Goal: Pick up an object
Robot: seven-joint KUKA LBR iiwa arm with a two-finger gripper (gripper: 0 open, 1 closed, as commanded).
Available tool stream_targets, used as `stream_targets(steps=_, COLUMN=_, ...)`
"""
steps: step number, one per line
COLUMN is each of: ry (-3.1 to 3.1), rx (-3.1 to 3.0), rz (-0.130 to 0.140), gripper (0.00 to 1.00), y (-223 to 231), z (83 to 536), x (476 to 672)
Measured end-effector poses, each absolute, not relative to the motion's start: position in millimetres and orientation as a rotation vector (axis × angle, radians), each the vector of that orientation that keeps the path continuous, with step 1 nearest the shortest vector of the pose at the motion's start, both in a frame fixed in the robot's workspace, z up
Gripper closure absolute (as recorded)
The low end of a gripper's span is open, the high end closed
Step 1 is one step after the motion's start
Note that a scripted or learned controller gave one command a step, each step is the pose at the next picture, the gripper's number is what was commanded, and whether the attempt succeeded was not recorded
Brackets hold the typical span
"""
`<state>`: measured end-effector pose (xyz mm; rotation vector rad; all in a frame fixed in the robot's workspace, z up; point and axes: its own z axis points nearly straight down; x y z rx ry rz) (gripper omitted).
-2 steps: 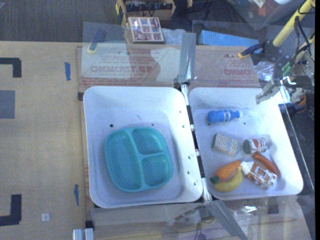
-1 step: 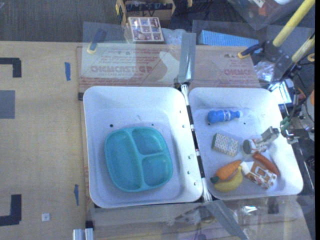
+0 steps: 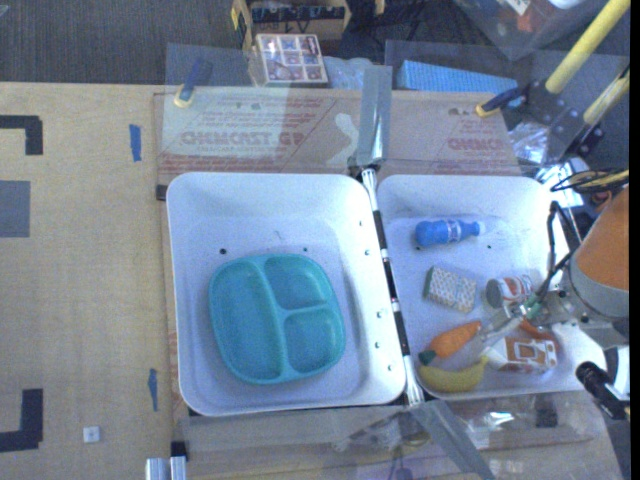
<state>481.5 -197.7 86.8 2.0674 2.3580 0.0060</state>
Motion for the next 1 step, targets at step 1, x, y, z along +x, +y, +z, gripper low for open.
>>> stream_targets(steps=1, ry=2.352, rx=2.067, rz=0.011, gripper=1.0, y=-198.4, z=98.3, x=482.9)
